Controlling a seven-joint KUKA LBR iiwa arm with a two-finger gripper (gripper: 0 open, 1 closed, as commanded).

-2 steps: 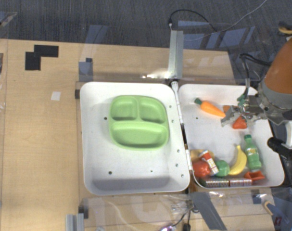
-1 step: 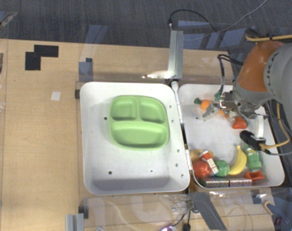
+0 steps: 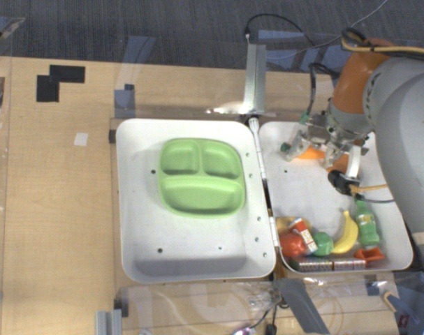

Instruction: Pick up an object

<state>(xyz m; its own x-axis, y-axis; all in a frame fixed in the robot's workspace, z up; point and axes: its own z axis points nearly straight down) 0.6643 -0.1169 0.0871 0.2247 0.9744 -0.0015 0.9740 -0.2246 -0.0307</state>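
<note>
Two white bins sit side by side: the left bin at nine o'clock holds one green divided tray. The right bin at three o'clock holds one orange item at twelve, plus, clustered toward six, one banana, one green bottle, one red tomato-like piece and several smaller items too jumbled to count.

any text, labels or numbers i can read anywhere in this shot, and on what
None can be read.
Small packet with a red and white label, among the toys in the right bin: print too small and blurred.
Green bottle beside the banana: label blurred.
Dark bar at the bin's near edge: marks too small.
Green divided plate in the left bin: no text seen.
</note>
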